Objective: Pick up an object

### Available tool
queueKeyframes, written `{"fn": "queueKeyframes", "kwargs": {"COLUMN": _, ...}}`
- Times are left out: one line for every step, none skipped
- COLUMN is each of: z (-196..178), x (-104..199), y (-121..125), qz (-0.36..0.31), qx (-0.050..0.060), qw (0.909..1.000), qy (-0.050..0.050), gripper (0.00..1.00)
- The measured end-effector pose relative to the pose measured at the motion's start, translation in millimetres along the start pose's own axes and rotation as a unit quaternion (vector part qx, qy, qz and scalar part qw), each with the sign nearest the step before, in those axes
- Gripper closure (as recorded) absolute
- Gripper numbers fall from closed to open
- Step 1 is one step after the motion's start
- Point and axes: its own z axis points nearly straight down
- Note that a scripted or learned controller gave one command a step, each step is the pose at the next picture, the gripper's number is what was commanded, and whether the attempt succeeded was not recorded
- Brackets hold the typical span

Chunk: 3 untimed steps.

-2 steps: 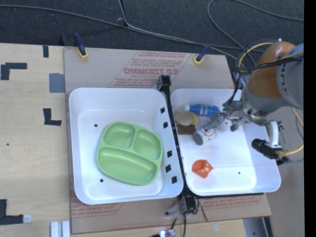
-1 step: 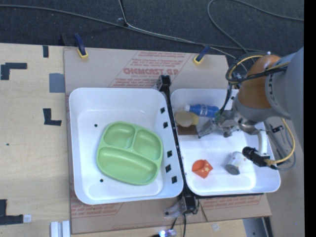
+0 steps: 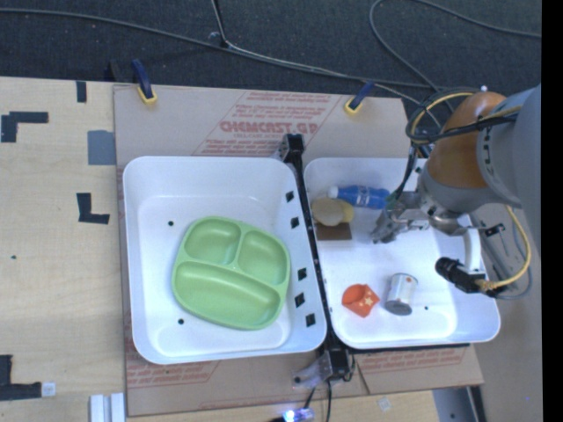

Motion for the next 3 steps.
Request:
{"fn": "queueKeyframes", "kwargs": {"z": -57, "x": 3, "y": 10, "qz": 0.0, "qx": -0.002, "qw": 1.0, "qy": 0.0, "gripper": 1.0}}
{"fn": "queueKeyframes", "kwargs": {"z": -106, "x": 3, "y": 11, "qz": 0.0, "qx": -0.002, "qw": 1.0, "qy": 0.0, "gripper": 1.0}}
{"fn": "queueKeyframes", "kwargs": {"z": -101, "x": 57, "y": 28, "qz": -0.002, "qx": 0.0, "qw": 1.0, "qy": 0.001, "gripper": 1.0}}
